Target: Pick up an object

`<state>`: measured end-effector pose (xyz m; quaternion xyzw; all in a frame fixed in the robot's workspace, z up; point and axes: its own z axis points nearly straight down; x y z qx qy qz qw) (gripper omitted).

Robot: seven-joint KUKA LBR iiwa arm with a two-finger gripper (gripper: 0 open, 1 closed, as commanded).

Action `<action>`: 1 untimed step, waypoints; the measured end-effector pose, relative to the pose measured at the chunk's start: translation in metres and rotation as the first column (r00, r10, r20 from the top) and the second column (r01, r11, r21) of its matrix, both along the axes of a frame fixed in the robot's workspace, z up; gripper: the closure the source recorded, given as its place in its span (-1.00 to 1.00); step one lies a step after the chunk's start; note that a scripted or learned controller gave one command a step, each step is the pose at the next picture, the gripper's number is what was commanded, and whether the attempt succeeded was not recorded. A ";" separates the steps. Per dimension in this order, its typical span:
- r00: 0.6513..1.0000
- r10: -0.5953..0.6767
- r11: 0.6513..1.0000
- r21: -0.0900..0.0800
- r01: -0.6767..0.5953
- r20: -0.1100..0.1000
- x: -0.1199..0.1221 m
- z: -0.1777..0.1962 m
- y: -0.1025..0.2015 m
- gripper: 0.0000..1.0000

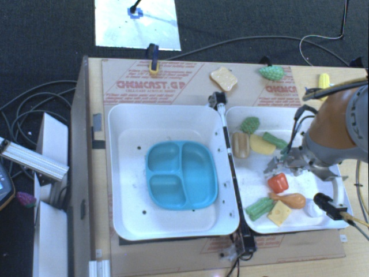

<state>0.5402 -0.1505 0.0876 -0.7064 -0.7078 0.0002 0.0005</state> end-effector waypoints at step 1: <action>1.000 0.001 1.000 0.000 -0.001 0.001 -0.018 -0.004 0.036 -1.00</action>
